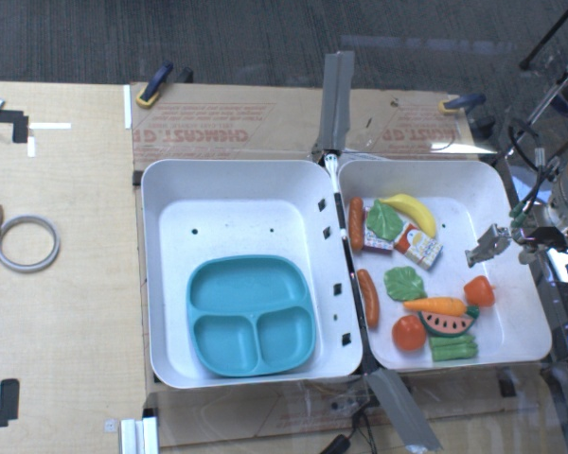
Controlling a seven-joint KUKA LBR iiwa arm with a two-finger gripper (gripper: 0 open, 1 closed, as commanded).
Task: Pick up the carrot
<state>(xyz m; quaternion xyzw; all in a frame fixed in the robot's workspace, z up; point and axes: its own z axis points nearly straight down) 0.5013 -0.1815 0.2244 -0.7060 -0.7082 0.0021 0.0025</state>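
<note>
The gripper (486, 245) is hovering at the frame's right, fingers apparently apart and holding nothing; the carrot (434, 305) is lying lower right. Approach step: it needs moving down-left over it.

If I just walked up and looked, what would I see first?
Probably the big teal tray with three compartments, lying in the left bin. Next, the heap of bright toy food in the right bin: a yellow banana near the back, and the orange carrot lying toward the front, touching a watermelon slice. The gripper hovers at that bin's right side, away from the carrot.
</note>
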